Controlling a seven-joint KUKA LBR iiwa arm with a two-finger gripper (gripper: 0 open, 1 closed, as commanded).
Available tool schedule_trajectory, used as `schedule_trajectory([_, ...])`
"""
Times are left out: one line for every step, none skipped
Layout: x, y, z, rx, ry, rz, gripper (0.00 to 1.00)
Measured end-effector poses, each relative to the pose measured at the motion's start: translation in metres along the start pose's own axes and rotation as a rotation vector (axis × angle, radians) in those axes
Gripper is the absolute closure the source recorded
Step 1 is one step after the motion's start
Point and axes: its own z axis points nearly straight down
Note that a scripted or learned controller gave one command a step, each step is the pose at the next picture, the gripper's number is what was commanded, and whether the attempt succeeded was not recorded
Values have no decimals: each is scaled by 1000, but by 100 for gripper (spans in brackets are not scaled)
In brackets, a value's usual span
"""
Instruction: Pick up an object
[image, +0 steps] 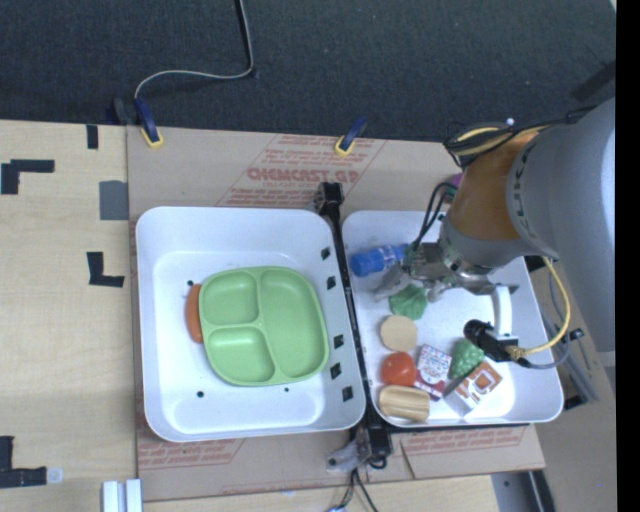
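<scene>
The gripper (420, 272) hangs low in the upper part of the right bin (535, 405), just above a green leaf-shaped piece (408, 301) and just beside a blue bottle (375, 260) lying on its side; whether it is parted or closed cannot be told from this angle, and nothing is seen caught in it. The arm (500, 195), grey with an orange band, reaches in from the right and leans over the bin, a posture that suits a downward approach to the nearest pieces. Any candidate for the pick lies in this bin: below the green piece come a pale round biscuit-like disc (399, 332), a red tomato-like ball (398, 368), a bread roll (404, 402), a small red-and-white packet (434, 364), a green wedge (466, 356) and a small carton (474, 386), clustered close together toward the near wall, so a clean grasp there looks harder than on the bottle or green piece. The left bin (160, 400) holds a green divided plate (263, 324) lying flat, with an orange object (192, 312) tucked against its left rim. Both bins rest side by side on a cardboard sheet (290, 170) clipped to the surface (50, 300), presumably to keep them from sliding.
</scene>
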Motion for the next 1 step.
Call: schedule_trajectory([3, -9, 29, 0, 1, 0, 0])
